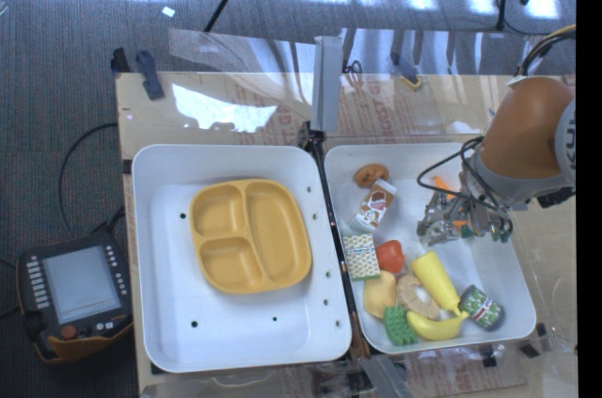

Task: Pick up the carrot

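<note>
- Across the bench, two white bins side by side: left bin (160,199) with one yellow three-compartment tray (250,234), nothing on it.
- Right bin (513,278) crowded with toy food: one pretzel (372,173), one small carton (374,206), one red tomato (389,256), one banana (435,326), one green can (481,307).
- Low over the right bin's far right part, gripper (458,222); cannot tell whether spread or closed.
- Just beside the gripper, at its far edge, one carrot (446,186): only an orange sliver visible, long axis and pointing unclear.
</note>
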Robot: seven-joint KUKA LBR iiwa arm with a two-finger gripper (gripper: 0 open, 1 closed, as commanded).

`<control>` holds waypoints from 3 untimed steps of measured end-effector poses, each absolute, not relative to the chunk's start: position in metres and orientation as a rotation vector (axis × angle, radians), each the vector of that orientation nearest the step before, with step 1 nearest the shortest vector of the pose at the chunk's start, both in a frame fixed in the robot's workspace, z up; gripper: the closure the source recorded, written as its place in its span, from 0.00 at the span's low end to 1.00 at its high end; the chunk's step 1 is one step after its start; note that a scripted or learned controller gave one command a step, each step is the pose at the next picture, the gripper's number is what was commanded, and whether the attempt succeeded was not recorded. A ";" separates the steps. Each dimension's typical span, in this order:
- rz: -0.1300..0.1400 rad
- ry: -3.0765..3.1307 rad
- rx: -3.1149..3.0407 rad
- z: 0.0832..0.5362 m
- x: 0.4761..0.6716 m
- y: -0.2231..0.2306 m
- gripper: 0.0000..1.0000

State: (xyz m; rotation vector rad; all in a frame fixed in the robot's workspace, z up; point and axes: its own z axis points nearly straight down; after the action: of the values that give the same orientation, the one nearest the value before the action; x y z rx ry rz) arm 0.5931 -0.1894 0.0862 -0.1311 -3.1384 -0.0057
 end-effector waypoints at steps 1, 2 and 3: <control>0.000 -3.139 0.274 0.090 0.554 -0.197 1.00; -0.001 -3.142 0.276 0.100 0.555 -0.195 1.00; 0.001 -3.152 -0.038 0.188 0.647 -0.212 1.00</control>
State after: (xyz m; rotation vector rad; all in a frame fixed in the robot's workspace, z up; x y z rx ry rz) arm 0.6469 -0.2118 0.1876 -0.0383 -3.1517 0.0010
